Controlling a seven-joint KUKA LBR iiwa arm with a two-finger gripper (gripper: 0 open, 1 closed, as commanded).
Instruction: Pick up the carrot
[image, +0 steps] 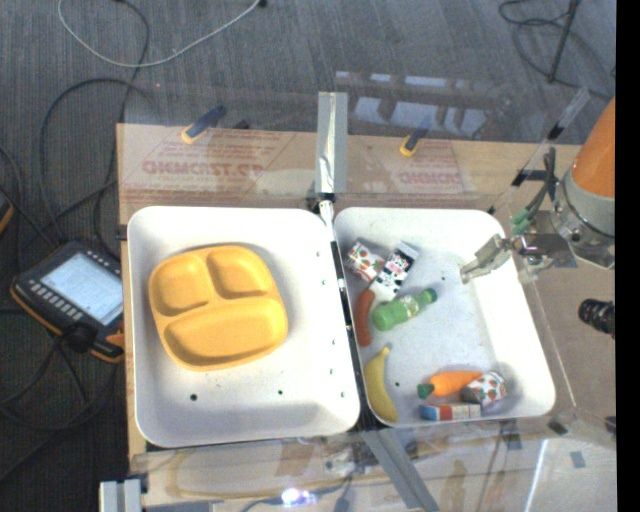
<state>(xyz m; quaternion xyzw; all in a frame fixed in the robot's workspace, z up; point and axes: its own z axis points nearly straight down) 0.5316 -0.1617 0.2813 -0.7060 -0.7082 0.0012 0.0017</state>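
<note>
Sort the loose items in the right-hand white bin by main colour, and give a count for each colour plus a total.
Orange: 1, the tapered orange carrot
Yellow: 1, the curved yellow banana
Green: 1, the green plastic bottle
Red: 1, the red sausage-shaped piece
Patterned or mixed colours: 4, small printed packs
Total: 8

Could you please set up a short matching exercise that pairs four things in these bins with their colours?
Things:
1. carrot
2. banana
3. bottle
4. divided plate

Colours and places:
A. green, middle of the right bin
B. yellow-orange, in the left bin
C. orange, near the front of the right bin
D. yellow, along the right bin's front left wall

Pairs: 1-C, 2-D, 3-A, 4-B
</note>
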